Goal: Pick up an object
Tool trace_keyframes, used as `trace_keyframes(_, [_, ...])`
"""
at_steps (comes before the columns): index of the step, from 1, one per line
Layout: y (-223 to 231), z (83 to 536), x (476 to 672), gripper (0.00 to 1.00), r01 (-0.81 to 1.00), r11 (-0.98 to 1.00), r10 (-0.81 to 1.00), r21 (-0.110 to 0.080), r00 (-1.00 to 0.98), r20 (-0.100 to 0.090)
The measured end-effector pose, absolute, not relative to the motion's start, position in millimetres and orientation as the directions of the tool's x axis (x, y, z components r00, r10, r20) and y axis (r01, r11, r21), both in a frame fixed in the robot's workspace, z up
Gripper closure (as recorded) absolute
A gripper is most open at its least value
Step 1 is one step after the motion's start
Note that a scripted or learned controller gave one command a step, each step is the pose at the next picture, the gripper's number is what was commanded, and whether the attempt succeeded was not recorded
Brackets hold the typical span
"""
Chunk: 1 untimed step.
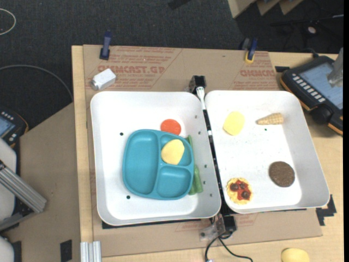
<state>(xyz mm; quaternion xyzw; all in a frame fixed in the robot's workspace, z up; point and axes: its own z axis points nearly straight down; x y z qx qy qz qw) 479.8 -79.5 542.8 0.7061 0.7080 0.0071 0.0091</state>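
Whether the tool is open, closed or gripping anything cannot be told from this view; none of the objects in the bins has anything on or around it.

The surface is covered by a sheet of brown cardboard (163, 64) with red print, held at its far edge by a blue clamp (106, 45) on the left and a blue and yellow clamp (251, 49) on the right. A small white block (103, 79) lies on the cardboard beyond the left bin (109, 201). The right bin (311, 162) sits edge to edge with it, and a black clip (198, 83) stands at the far end of the seam. A black handheld pendant (313, 86) rests at the far right, and dark carpet (43, 26) surrounds the surface.

The candidates to pick are smooth toy foods. In the left bin a glossy teal divided plate (143, 168) lies flat, with a rounded yellow piece (173, 152) in its far-right compartment. An orange ball (171, 126) sits just beyond the plate's far rim, and a thin green strip (195, 182) lies along its right edge. In the right bin, well apart from one another, lie a pale yellow lump (234, 123) and a tan ridged cone (271, 119) on its side at the far end. A flat brown disc (282, 174) and a small round tart (239, 190) with red topping lie at the near end — the tart close to the near-left corner.
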Motion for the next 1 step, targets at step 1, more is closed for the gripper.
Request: trace_keyframes(1, [5.8, 439.9, 478.9, 1.00, 1.000, 0.009, 1.000, -0.010, -0.009, 0.001])
